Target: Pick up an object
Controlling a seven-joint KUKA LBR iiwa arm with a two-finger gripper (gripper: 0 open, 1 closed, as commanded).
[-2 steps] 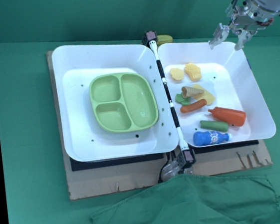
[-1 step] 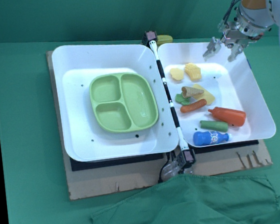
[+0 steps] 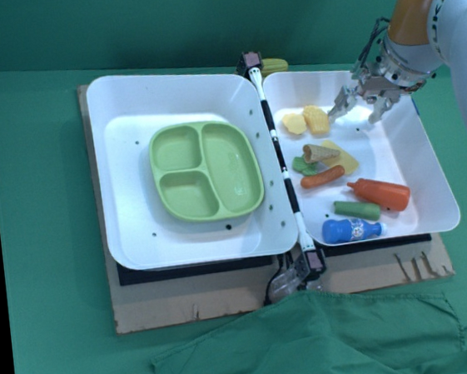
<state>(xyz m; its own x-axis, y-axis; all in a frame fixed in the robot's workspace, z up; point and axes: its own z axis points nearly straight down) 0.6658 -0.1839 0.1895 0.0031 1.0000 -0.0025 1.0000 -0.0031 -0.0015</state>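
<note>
White plastic forms both shallow bins on the table (image 3: 51, 203): the left bin (image 3: 116, 111) carries a green divided plate (image 3: 206, 171), and the right bin (image 3: 420, 169) carries the loose toy foods from which I must take one. Nearest the gripper (image 3: 367, 106) lie two yellow pieces (image 3: 306, 121), side by side near the bin's upper left; below them sit a cone-shaped piece (image 3: 320, 152) on a pale yellow wedge (image 3: 346, 161), a small carrot (image 3: 322, 178), an orange bottle (image 3: 381, 194), a green piece (image 3: 357, 209) and a blue bottle (image 3: 351, 229). I see the gripper spread wide, its fingers pointing down over the bin's upper middle, with nothing between them and no contact with any object; it hangs just right of the yellow pieces. To do this step well, I judge that I should choose a target standing apart from its neighbours, such as the orange bottle, centre the open fingers across its narrow width, descend straight, and close only once both fingers flank it. The clustered cone and wedge look harder to isolate.
</note>
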